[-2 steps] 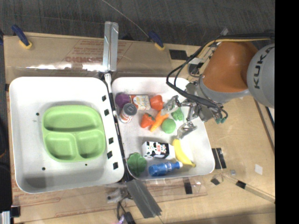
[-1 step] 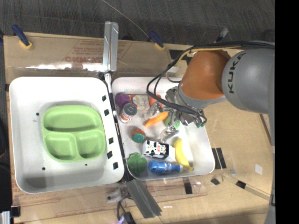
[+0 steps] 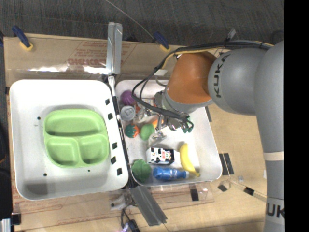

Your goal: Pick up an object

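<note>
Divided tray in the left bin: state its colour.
Light green tray, plain, clearest in the camera view.

Two white bins (image 3: pixel 19 129) sit side by side on the tabletop, the left one holding one green divided tray (image 3: pixel 75 137). The right bin (image 3: pixel 207 144) holds one banana (image 3: pixel 187 159), one blue bottle (image 3: pixel 169 174), one black-and-white carton (image 3: pixel 161 155), one purple item (image 3: pixel 127 97), one grey can (image 3: pixel 128 113) and several small green and orange pieces too crowded to count.
</note>
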Controlling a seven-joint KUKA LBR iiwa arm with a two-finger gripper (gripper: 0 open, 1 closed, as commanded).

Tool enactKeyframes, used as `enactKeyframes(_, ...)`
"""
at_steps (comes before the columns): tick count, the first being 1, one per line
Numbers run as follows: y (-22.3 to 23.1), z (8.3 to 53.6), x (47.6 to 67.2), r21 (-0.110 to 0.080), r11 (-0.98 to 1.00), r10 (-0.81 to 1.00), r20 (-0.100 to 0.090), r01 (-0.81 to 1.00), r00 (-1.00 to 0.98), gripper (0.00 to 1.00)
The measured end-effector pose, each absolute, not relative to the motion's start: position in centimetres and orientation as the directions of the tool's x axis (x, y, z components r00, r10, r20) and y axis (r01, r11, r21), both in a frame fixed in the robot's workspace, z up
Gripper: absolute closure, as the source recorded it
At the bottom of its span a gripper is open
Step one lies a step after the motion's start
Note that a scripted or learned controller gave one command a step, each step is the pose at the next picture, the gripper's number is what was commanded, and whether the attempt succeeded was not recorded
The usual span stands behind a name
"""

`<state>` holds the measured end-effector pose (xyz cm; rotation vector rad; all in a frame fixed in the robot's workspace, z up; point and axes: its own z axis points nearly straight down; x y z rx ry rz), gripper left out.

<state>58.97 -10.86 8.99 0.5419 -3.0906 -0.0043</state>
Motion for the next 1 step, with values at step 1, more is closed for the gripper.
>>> enactKeyframes(1,-10.76,9.89,59.10,0.003,0.939,-0.345,0.003,-0.345,-0.939,1.00)
